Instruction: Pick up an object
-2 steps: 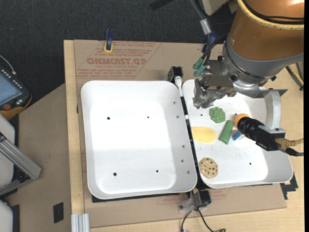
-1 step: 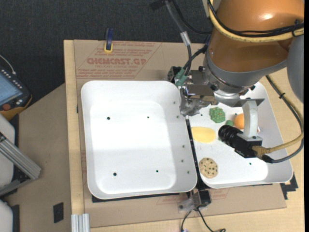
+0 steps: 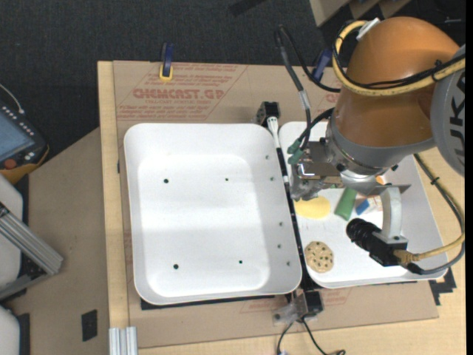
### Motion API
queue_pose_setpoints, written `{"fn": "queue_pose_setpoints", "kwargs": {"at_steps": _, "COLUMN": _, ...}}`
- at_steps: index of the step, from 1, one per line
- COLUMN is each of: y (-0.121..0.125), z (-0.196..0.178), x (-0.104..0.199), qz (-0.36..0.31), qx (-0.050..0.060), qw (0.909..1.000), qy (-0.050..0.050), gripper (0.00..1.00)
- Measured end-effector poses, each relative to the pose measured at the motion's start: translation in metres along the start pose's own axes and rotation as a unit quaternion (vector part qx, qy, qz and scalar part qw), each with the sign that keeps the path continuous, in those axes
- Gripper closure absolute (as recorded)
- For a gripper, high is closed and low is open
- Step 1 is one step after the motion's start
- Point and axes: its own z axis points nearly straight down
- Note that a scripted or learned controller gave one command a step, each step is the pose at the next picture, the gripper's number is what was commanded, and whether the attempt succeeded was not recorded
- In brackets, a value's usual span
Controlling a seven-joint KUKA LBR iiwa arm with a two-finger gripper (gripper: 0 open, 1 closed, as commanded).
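Lying on dark carpet: cardboard sheet [image 3: 185, 87] under both bins. Left bin [image 3: 199, 213], white, w/ four small dark dots. Right bin [image 3: 421, 220] holds yellow object [image 3: 315, 209], green block [image 3: 345, 204], cookie [image 3: 319, 256]. Gripper [image 3: 309, 186] just above yellow object, mostly hidden by arm [image 3: 388, 80]; claw state: cannot tell.

A brown cardboard sheet [image 3: 185, 83] printed with red lettering lies under the bins; a blue clamp [image 3: 167, 61] grips its far edge; dark carpet [image 3: 89, 21] surrounds the bench; a metal rail [image 3: 29, 242] lies at left.
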Motion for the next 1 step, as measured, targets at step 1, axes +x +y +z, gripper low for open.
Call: {"fn": "queue_pose_setpoints", "kwargs": {"at_steps": 1, "y": 0.0323, "z": 0.0240, "x": -0.0915, "qz": 0.002, "qx": -0.003, "qw": 1.0000, "qy": 0.000, "gripper": 1.00}}
